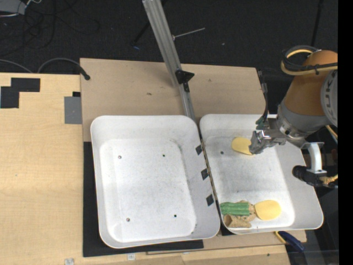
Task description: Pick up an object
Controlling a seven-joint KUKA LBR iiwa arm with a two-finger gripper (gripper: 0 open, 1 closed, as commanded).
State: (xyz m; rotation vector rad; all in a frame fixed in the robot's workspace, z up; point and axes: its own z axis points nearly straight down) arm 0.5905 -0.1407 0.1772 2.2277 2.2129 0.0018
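Observation:
My gripper (257, 144) is low in the right bin (292, 170), near its back, right beside a pale yellow oval object (241, 145) that lies just to its left and touches or nearly touches the fingertips. At the bin's front lie a green ridged object (235, 208), a tan lumpy object (239, 220) under it, and a yellow round object (268, 209) to their right. From this angle the finger gap is hidden.
The left bin (146, 178) sits beside the right one, with black clips (204, 173) along the shared rim. A slanted metal rail (168, 51) rises behind the bins. The arm's orange and grey body (309, 101) hangs over the right bin's back right corner.

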